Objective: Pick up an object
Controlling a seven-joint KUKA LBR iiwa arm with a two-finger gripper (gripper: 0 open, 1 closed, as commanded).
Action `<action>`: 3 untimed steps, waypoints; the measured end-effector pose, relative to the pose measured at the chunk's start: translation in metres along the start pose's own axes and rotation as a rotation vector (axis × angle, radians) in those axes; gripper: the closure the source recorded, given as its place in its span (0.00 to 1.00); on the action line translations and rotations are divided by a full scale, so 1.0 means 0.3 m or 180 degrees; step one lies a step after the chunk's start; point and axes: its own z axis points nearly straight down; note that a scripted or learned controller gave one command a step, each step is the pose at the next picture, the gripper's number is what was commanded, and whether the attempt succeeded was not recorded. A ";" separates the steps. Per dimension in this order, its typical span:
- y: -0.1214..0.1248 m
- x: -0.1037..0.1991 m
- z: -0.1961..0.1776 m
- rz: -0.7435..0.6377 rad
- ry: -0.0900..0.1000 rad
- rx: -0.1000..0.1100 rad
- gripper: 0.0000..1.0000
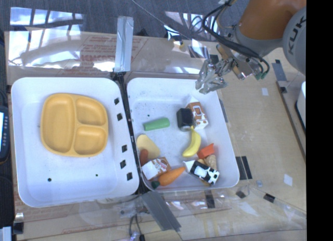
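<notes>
My gripper (210, 83) hangs over the far right rim of the right bin (156, 97), with nothing between its fingers. Below it in that bin lie a black block (184, 118) beside a small brown-and-white carton (197, 114), a green cylinder (156, 124), a banana (192, 144), a carrot (172, 175), a black-and-white cow toy (203, 173) and several other toy foods near the front edge. The nearest objects sit a short way in front of the gripper.
The left bin (31, 182) holds a yellow divided plate (74, 124). A strip of grey tape (123, 45) runs up from the seam between the bins. Cables loop from the arm's orange band (270, 8) at the top right.
</notes>
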 end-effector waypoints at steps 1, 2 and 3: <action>-0.001 0.006 0.095 -0.1535 0.0019 -0.0045 1.00; -0.003 0.008 0.155 -0.2860 0.0011 -0.0054 1.00; -0.006 0.010 0.154 -0.2855 0.0011 -0.0053 0.00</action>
